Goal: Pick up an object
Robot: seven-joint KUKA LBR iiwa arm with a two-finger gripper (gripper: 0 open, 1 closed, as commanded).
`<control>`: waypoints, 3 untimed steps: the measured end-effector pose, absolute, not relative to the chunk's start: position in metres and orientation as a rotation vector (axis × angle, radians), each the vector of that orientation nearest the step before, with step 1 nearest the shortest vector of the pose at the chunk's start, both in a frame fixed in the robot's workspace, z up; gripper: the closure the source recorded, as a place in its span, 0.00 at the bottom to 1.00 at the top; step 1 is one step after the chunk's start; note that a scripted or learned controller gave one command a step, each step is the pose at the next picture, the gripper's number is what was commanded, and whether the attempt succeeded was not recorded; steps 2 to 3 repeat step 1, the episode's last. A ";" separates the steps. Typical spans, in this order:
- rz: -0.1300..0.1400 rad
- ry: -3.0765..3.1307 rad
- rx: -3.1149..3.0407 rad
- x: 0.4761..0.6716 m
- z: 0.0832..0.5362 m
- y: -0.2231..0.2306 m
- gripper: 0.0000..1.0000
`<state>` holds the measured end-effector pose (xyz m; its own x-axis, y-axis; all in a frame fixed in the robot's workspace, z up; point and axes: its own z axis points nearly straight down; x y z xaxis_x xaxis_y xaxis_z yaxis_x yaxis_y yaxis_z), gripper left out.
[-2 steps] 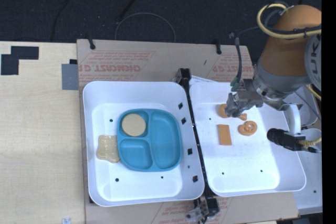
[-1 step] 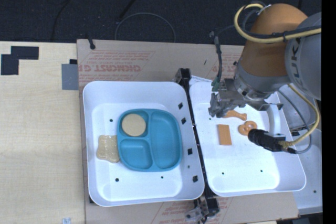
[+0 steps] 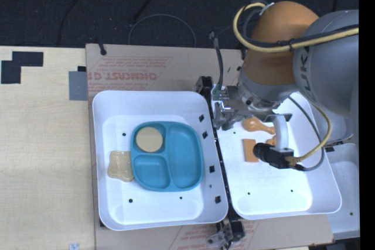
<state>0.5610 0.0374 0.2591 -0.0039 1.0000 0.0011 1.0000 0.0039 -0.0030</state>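
The grey arm (image 3: pixel 328 61), with its orange band (image 3: pixel 281 23) above the wrist, reaches in from the right and hangs over the upper left part of the right-hand shallow white bin (image 3: pixel 293 202). Its two-finger gripper (image 3: pixel 227 115) sits low at the bin's upper left corner, close to the divide between the two bins; whether it is wide, narrow or holding anything cannot be told, since the metal parts there blur together. A yellow cable (image 3: pixel 249 38) loops around the wrist, and a black cylindrical fitting (image 3: pixel 274 156) juts out below it over the bin floor.

Just right of the gripper, partly under the wrist, lies an orange spoon-shaped plastic piece (image 3: pixel 256 125). Below it, near the black fitting, lies a flat orange rectangular piece (image 3: pixel 250 150) on the bin floor.

The left-hand shallow white bin (image 3: pixel 111 196) holds a blue plastic divided tray (image 3: pixel 176 164) with three compartments. A round tan disc (image 3: pixel 149 139) rests in the tray's upper left compartment. A pale yellowish spongy lump (image 3: pixel 120 165) lies on the bin floor, touching the tray's left edge.

Both bins stand on a brown cardboard sheet (image 3: pixel 146 70) with red printing, which lies on the light wooden bench (image 3: pixel 41 173).
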 end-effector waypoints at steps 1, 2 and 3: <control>0.003 -2.223 -2.216 0.568 0.249 0.078 1.00; 0.003 -2.223 -2.216 0.568 0.249 0.078 1.00; 0.003 -2.223 -2.216 0.568 0.249 0.078 1.00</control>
